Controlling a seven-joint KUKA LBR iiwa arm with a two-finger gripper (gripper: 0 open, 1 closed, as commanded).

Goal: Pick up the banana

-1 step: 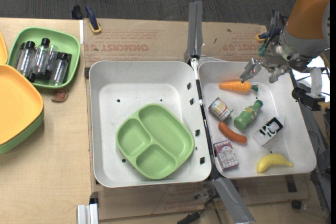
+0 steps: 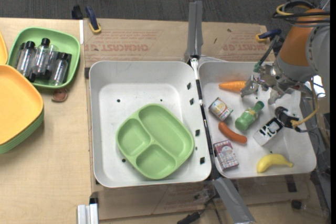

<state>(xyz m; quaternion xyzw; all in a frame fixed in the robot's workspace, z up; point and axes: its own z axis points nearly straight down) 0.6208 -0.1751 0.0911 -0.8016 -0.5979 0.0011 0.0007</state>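
The banana (image 2: 274, 162) lay in the right bin (image 2: 304, 168), down in its near right corner, close to the bin's wall. Its long side ran mostly left to right, with the right tip lifted a little toward the far side. Nothing was touching it.

The gripper (image 2: 265, 91) hung over the far part of the same bin, just right of the carrot (image 2: 232, 86). Its fingers (image 2: 248, 88) were spread wide and nothing was between them. So the banana was toward the near side from the gripper, and just a bit to the right. A green bottle (image 2: 248, 117) and a small black and white pack (image 2: 269, 129) sat between the two.

I think the arm would need to move toward the near side, past those things, then come down across the banana's short width.

The left bin (image 2: 105, 113) held a green tray (image 2: 154, 140) with three parts.
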